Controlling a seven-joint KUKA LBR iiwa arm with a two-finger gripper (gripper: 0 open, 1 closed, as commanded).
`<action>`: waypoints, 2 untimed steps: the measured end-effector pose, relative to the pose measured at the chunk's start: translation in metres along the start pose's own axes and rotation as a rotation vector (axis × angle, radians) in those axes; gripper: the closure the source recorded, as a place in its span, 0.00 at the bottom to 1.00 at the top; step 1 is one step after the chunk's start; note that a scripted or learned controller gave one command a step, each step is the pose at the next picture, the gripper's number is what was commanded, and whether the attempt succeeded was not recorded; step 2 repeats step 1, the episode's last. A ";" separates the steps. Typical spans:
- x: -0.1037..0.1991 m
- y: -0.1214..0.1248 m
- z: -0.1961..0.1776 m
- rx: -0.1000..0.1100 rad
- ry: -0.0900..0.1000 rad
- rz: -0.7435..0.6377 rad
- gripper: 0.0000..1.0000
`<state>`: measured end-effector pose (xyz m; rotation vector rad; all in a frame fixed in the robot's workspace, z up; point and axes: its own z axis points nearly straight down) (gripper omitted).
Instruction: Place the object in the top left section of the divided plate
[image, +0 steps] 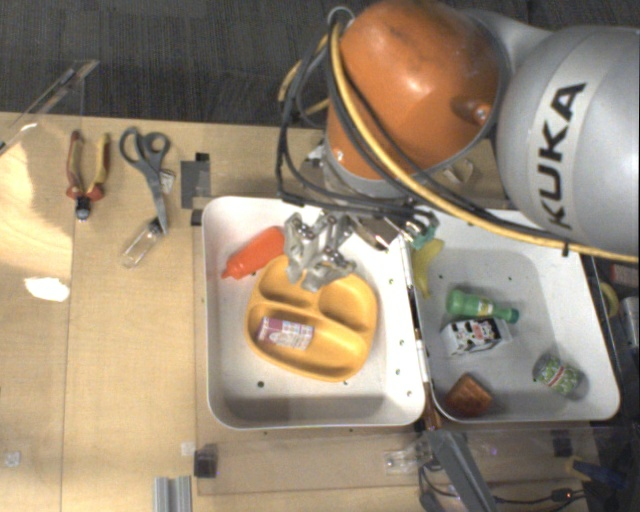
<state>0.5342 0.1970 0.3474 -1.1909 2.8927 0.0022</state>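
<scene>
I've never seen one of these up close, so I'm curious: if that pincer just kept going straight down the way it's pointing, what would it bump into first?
Most likely the yellow divided plate: the pincer points down over its upper rim. Height is hard to judge from this slanted view, so it might touch the rim or the section just inside.

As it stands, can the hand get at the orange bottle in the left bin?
Probably yes. The hand hovers over the yellow plate, and the orange bottle lies right beside it on the bin floor with nothing on top or between them.

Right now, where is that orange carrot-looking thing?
The orange carrot lies in the left bin, near its upper left corner, just beside the yellow divided plate.
</scene>
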 end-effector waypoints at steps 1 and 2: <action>0.023 0.013 0.057 -0.002 0.003 -0.237 1.00; 0.023 0.013 0.057 -0.002 0.003 -0.237 1.00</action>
